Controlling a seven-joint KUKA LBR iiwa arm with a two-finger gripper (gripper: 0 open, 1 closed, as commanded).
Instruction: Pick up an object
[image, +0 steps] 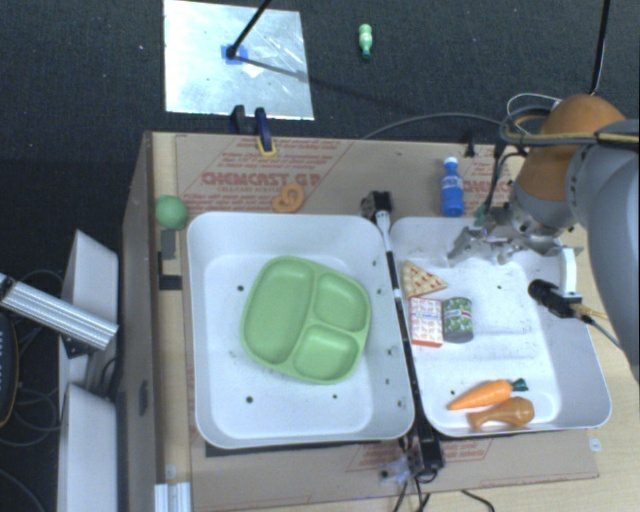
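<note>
The gripper (487, 243) hangs over the right bin's (585, 385) far end — fingers seemingly spread, holding nothing; carrot (483, 393), can (457, 319) and pizza slice (421, 279) lie apart — untouched.

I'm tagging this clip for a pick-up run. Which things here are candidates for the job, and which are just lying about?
Job: pizza slice, carton, can, carrot, tan gourd, all in the right bin; gripper.

Lying about: green plate, blue bottle, green ball, pretzel.
</note>
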